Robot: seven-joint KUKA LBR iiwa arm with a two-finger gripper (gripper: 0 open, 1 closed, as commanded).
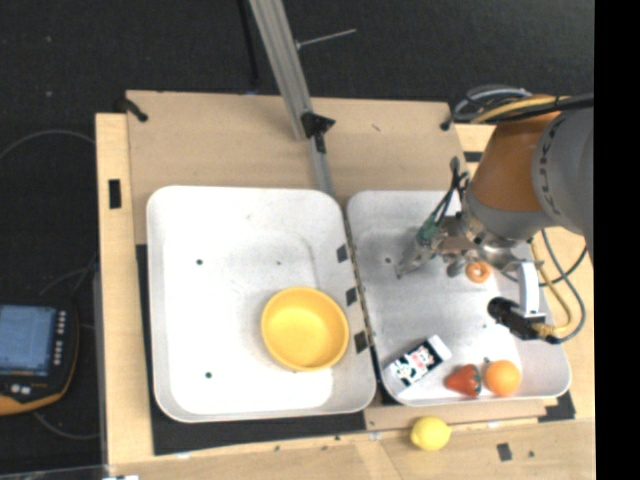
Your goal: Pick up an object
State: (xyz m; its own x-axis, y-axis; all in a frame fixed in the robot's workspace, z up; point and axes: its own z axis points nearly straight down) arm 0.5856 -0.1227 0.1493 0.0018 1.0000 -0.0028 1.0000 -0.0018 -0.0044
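Dark floor surrounds a tan bench point(230, 143) that carries two shallow white bins side by side. Within the left bin point(200, 238) sits a yellow bowl point(304, 328), upright, toward that bin's near right corner and close to the divide between the bins. A grey metal post point(285, 58) slants down from the top of the frame and ends near the far edge where the two bins meet.

Over the right bin point(400, 308) the arm point(525, 168) reaches in, its orange band above the wrist. The gripper point(420, 253) hangs above the bin's far half, tilted toward the left; the view is too small and cluttered with cables to tell whether it is released or clenched, and nothing is plainly seen between its tips. Just beside the wrist lies a small orange ring-like object point(478, 271), possibly part of the tool.

Along the near edge of the right bin lie three things: a black-and-white box point(418, 359), tilted, then a red piece point(462, 379) touching an orange fruit point(501, 376). All three are well apart from the gripper. A yellow lemon point(430, 433) rests on the bench just outside the right bin's near rim.

At the far left, on the floor, sits a handheld pendant point(30, 353) with a blue screen.
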